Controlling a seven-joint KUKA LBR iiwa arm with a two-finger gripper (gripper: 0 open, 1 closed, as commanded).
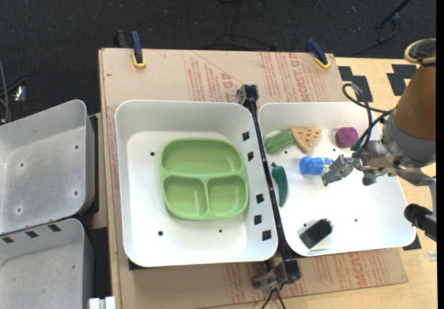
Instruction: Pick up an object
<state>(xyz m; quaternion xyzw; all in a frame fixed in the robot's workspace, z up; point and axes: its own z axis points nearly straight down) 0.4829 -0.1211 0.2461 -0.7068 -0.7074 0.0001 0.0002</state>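
Landmark: right white plastic bin (388,228).

- Left white bin (139,231): located beside landmark, to its left. Green three-compartment plastic tray (204,177) seated at its centre.
- Grey arm with orange band (420,117): positioned over landmark's right side.
- Two-finger gripper (338,170): placed over landmark's middle, just right of blue cylinder (316,164). Finger opening cannot be told; nothing seen held.
- Within landmark: dark green pepper (279,183) at left wall; light green block (279,140) and orange pizza-slice toy (306,137) at far side; purple ball (347,137) far right; black block (316,233) at near edge.
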